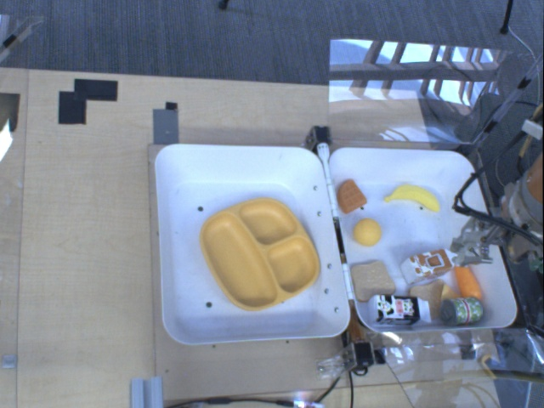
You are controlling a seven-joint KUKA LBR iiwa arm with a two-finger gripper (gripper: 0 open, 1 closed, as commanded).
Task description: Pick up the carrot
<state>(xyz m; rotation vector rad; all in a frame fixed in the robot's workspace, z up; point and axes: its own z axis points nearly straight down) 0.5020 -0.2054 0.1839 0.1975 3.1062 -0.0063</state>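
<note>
The carrot [468, 282] is a short orange piece lying near the right wall of the right bin [442, 161], toward its front. Just in front of it is a green can [463, 311], and a small white and orange carton [427, 264] lies to its left. My gripper [475, 246] reaches in from the right and hangs just behind and above the carrot's far end. Its metal tip is close over the carton's right end. Nothing shows as held.
The right bin also holds a yellow banana [413, 196], a reddish-brown piece [351, 195], a yellow ball [367, 232], a bread slice [370, 279], a tan wedge [430, 294] and a black and white carton [398, 309]. A yellow divided plate [259, 252] sits in the left bin [178, 172].
</note>
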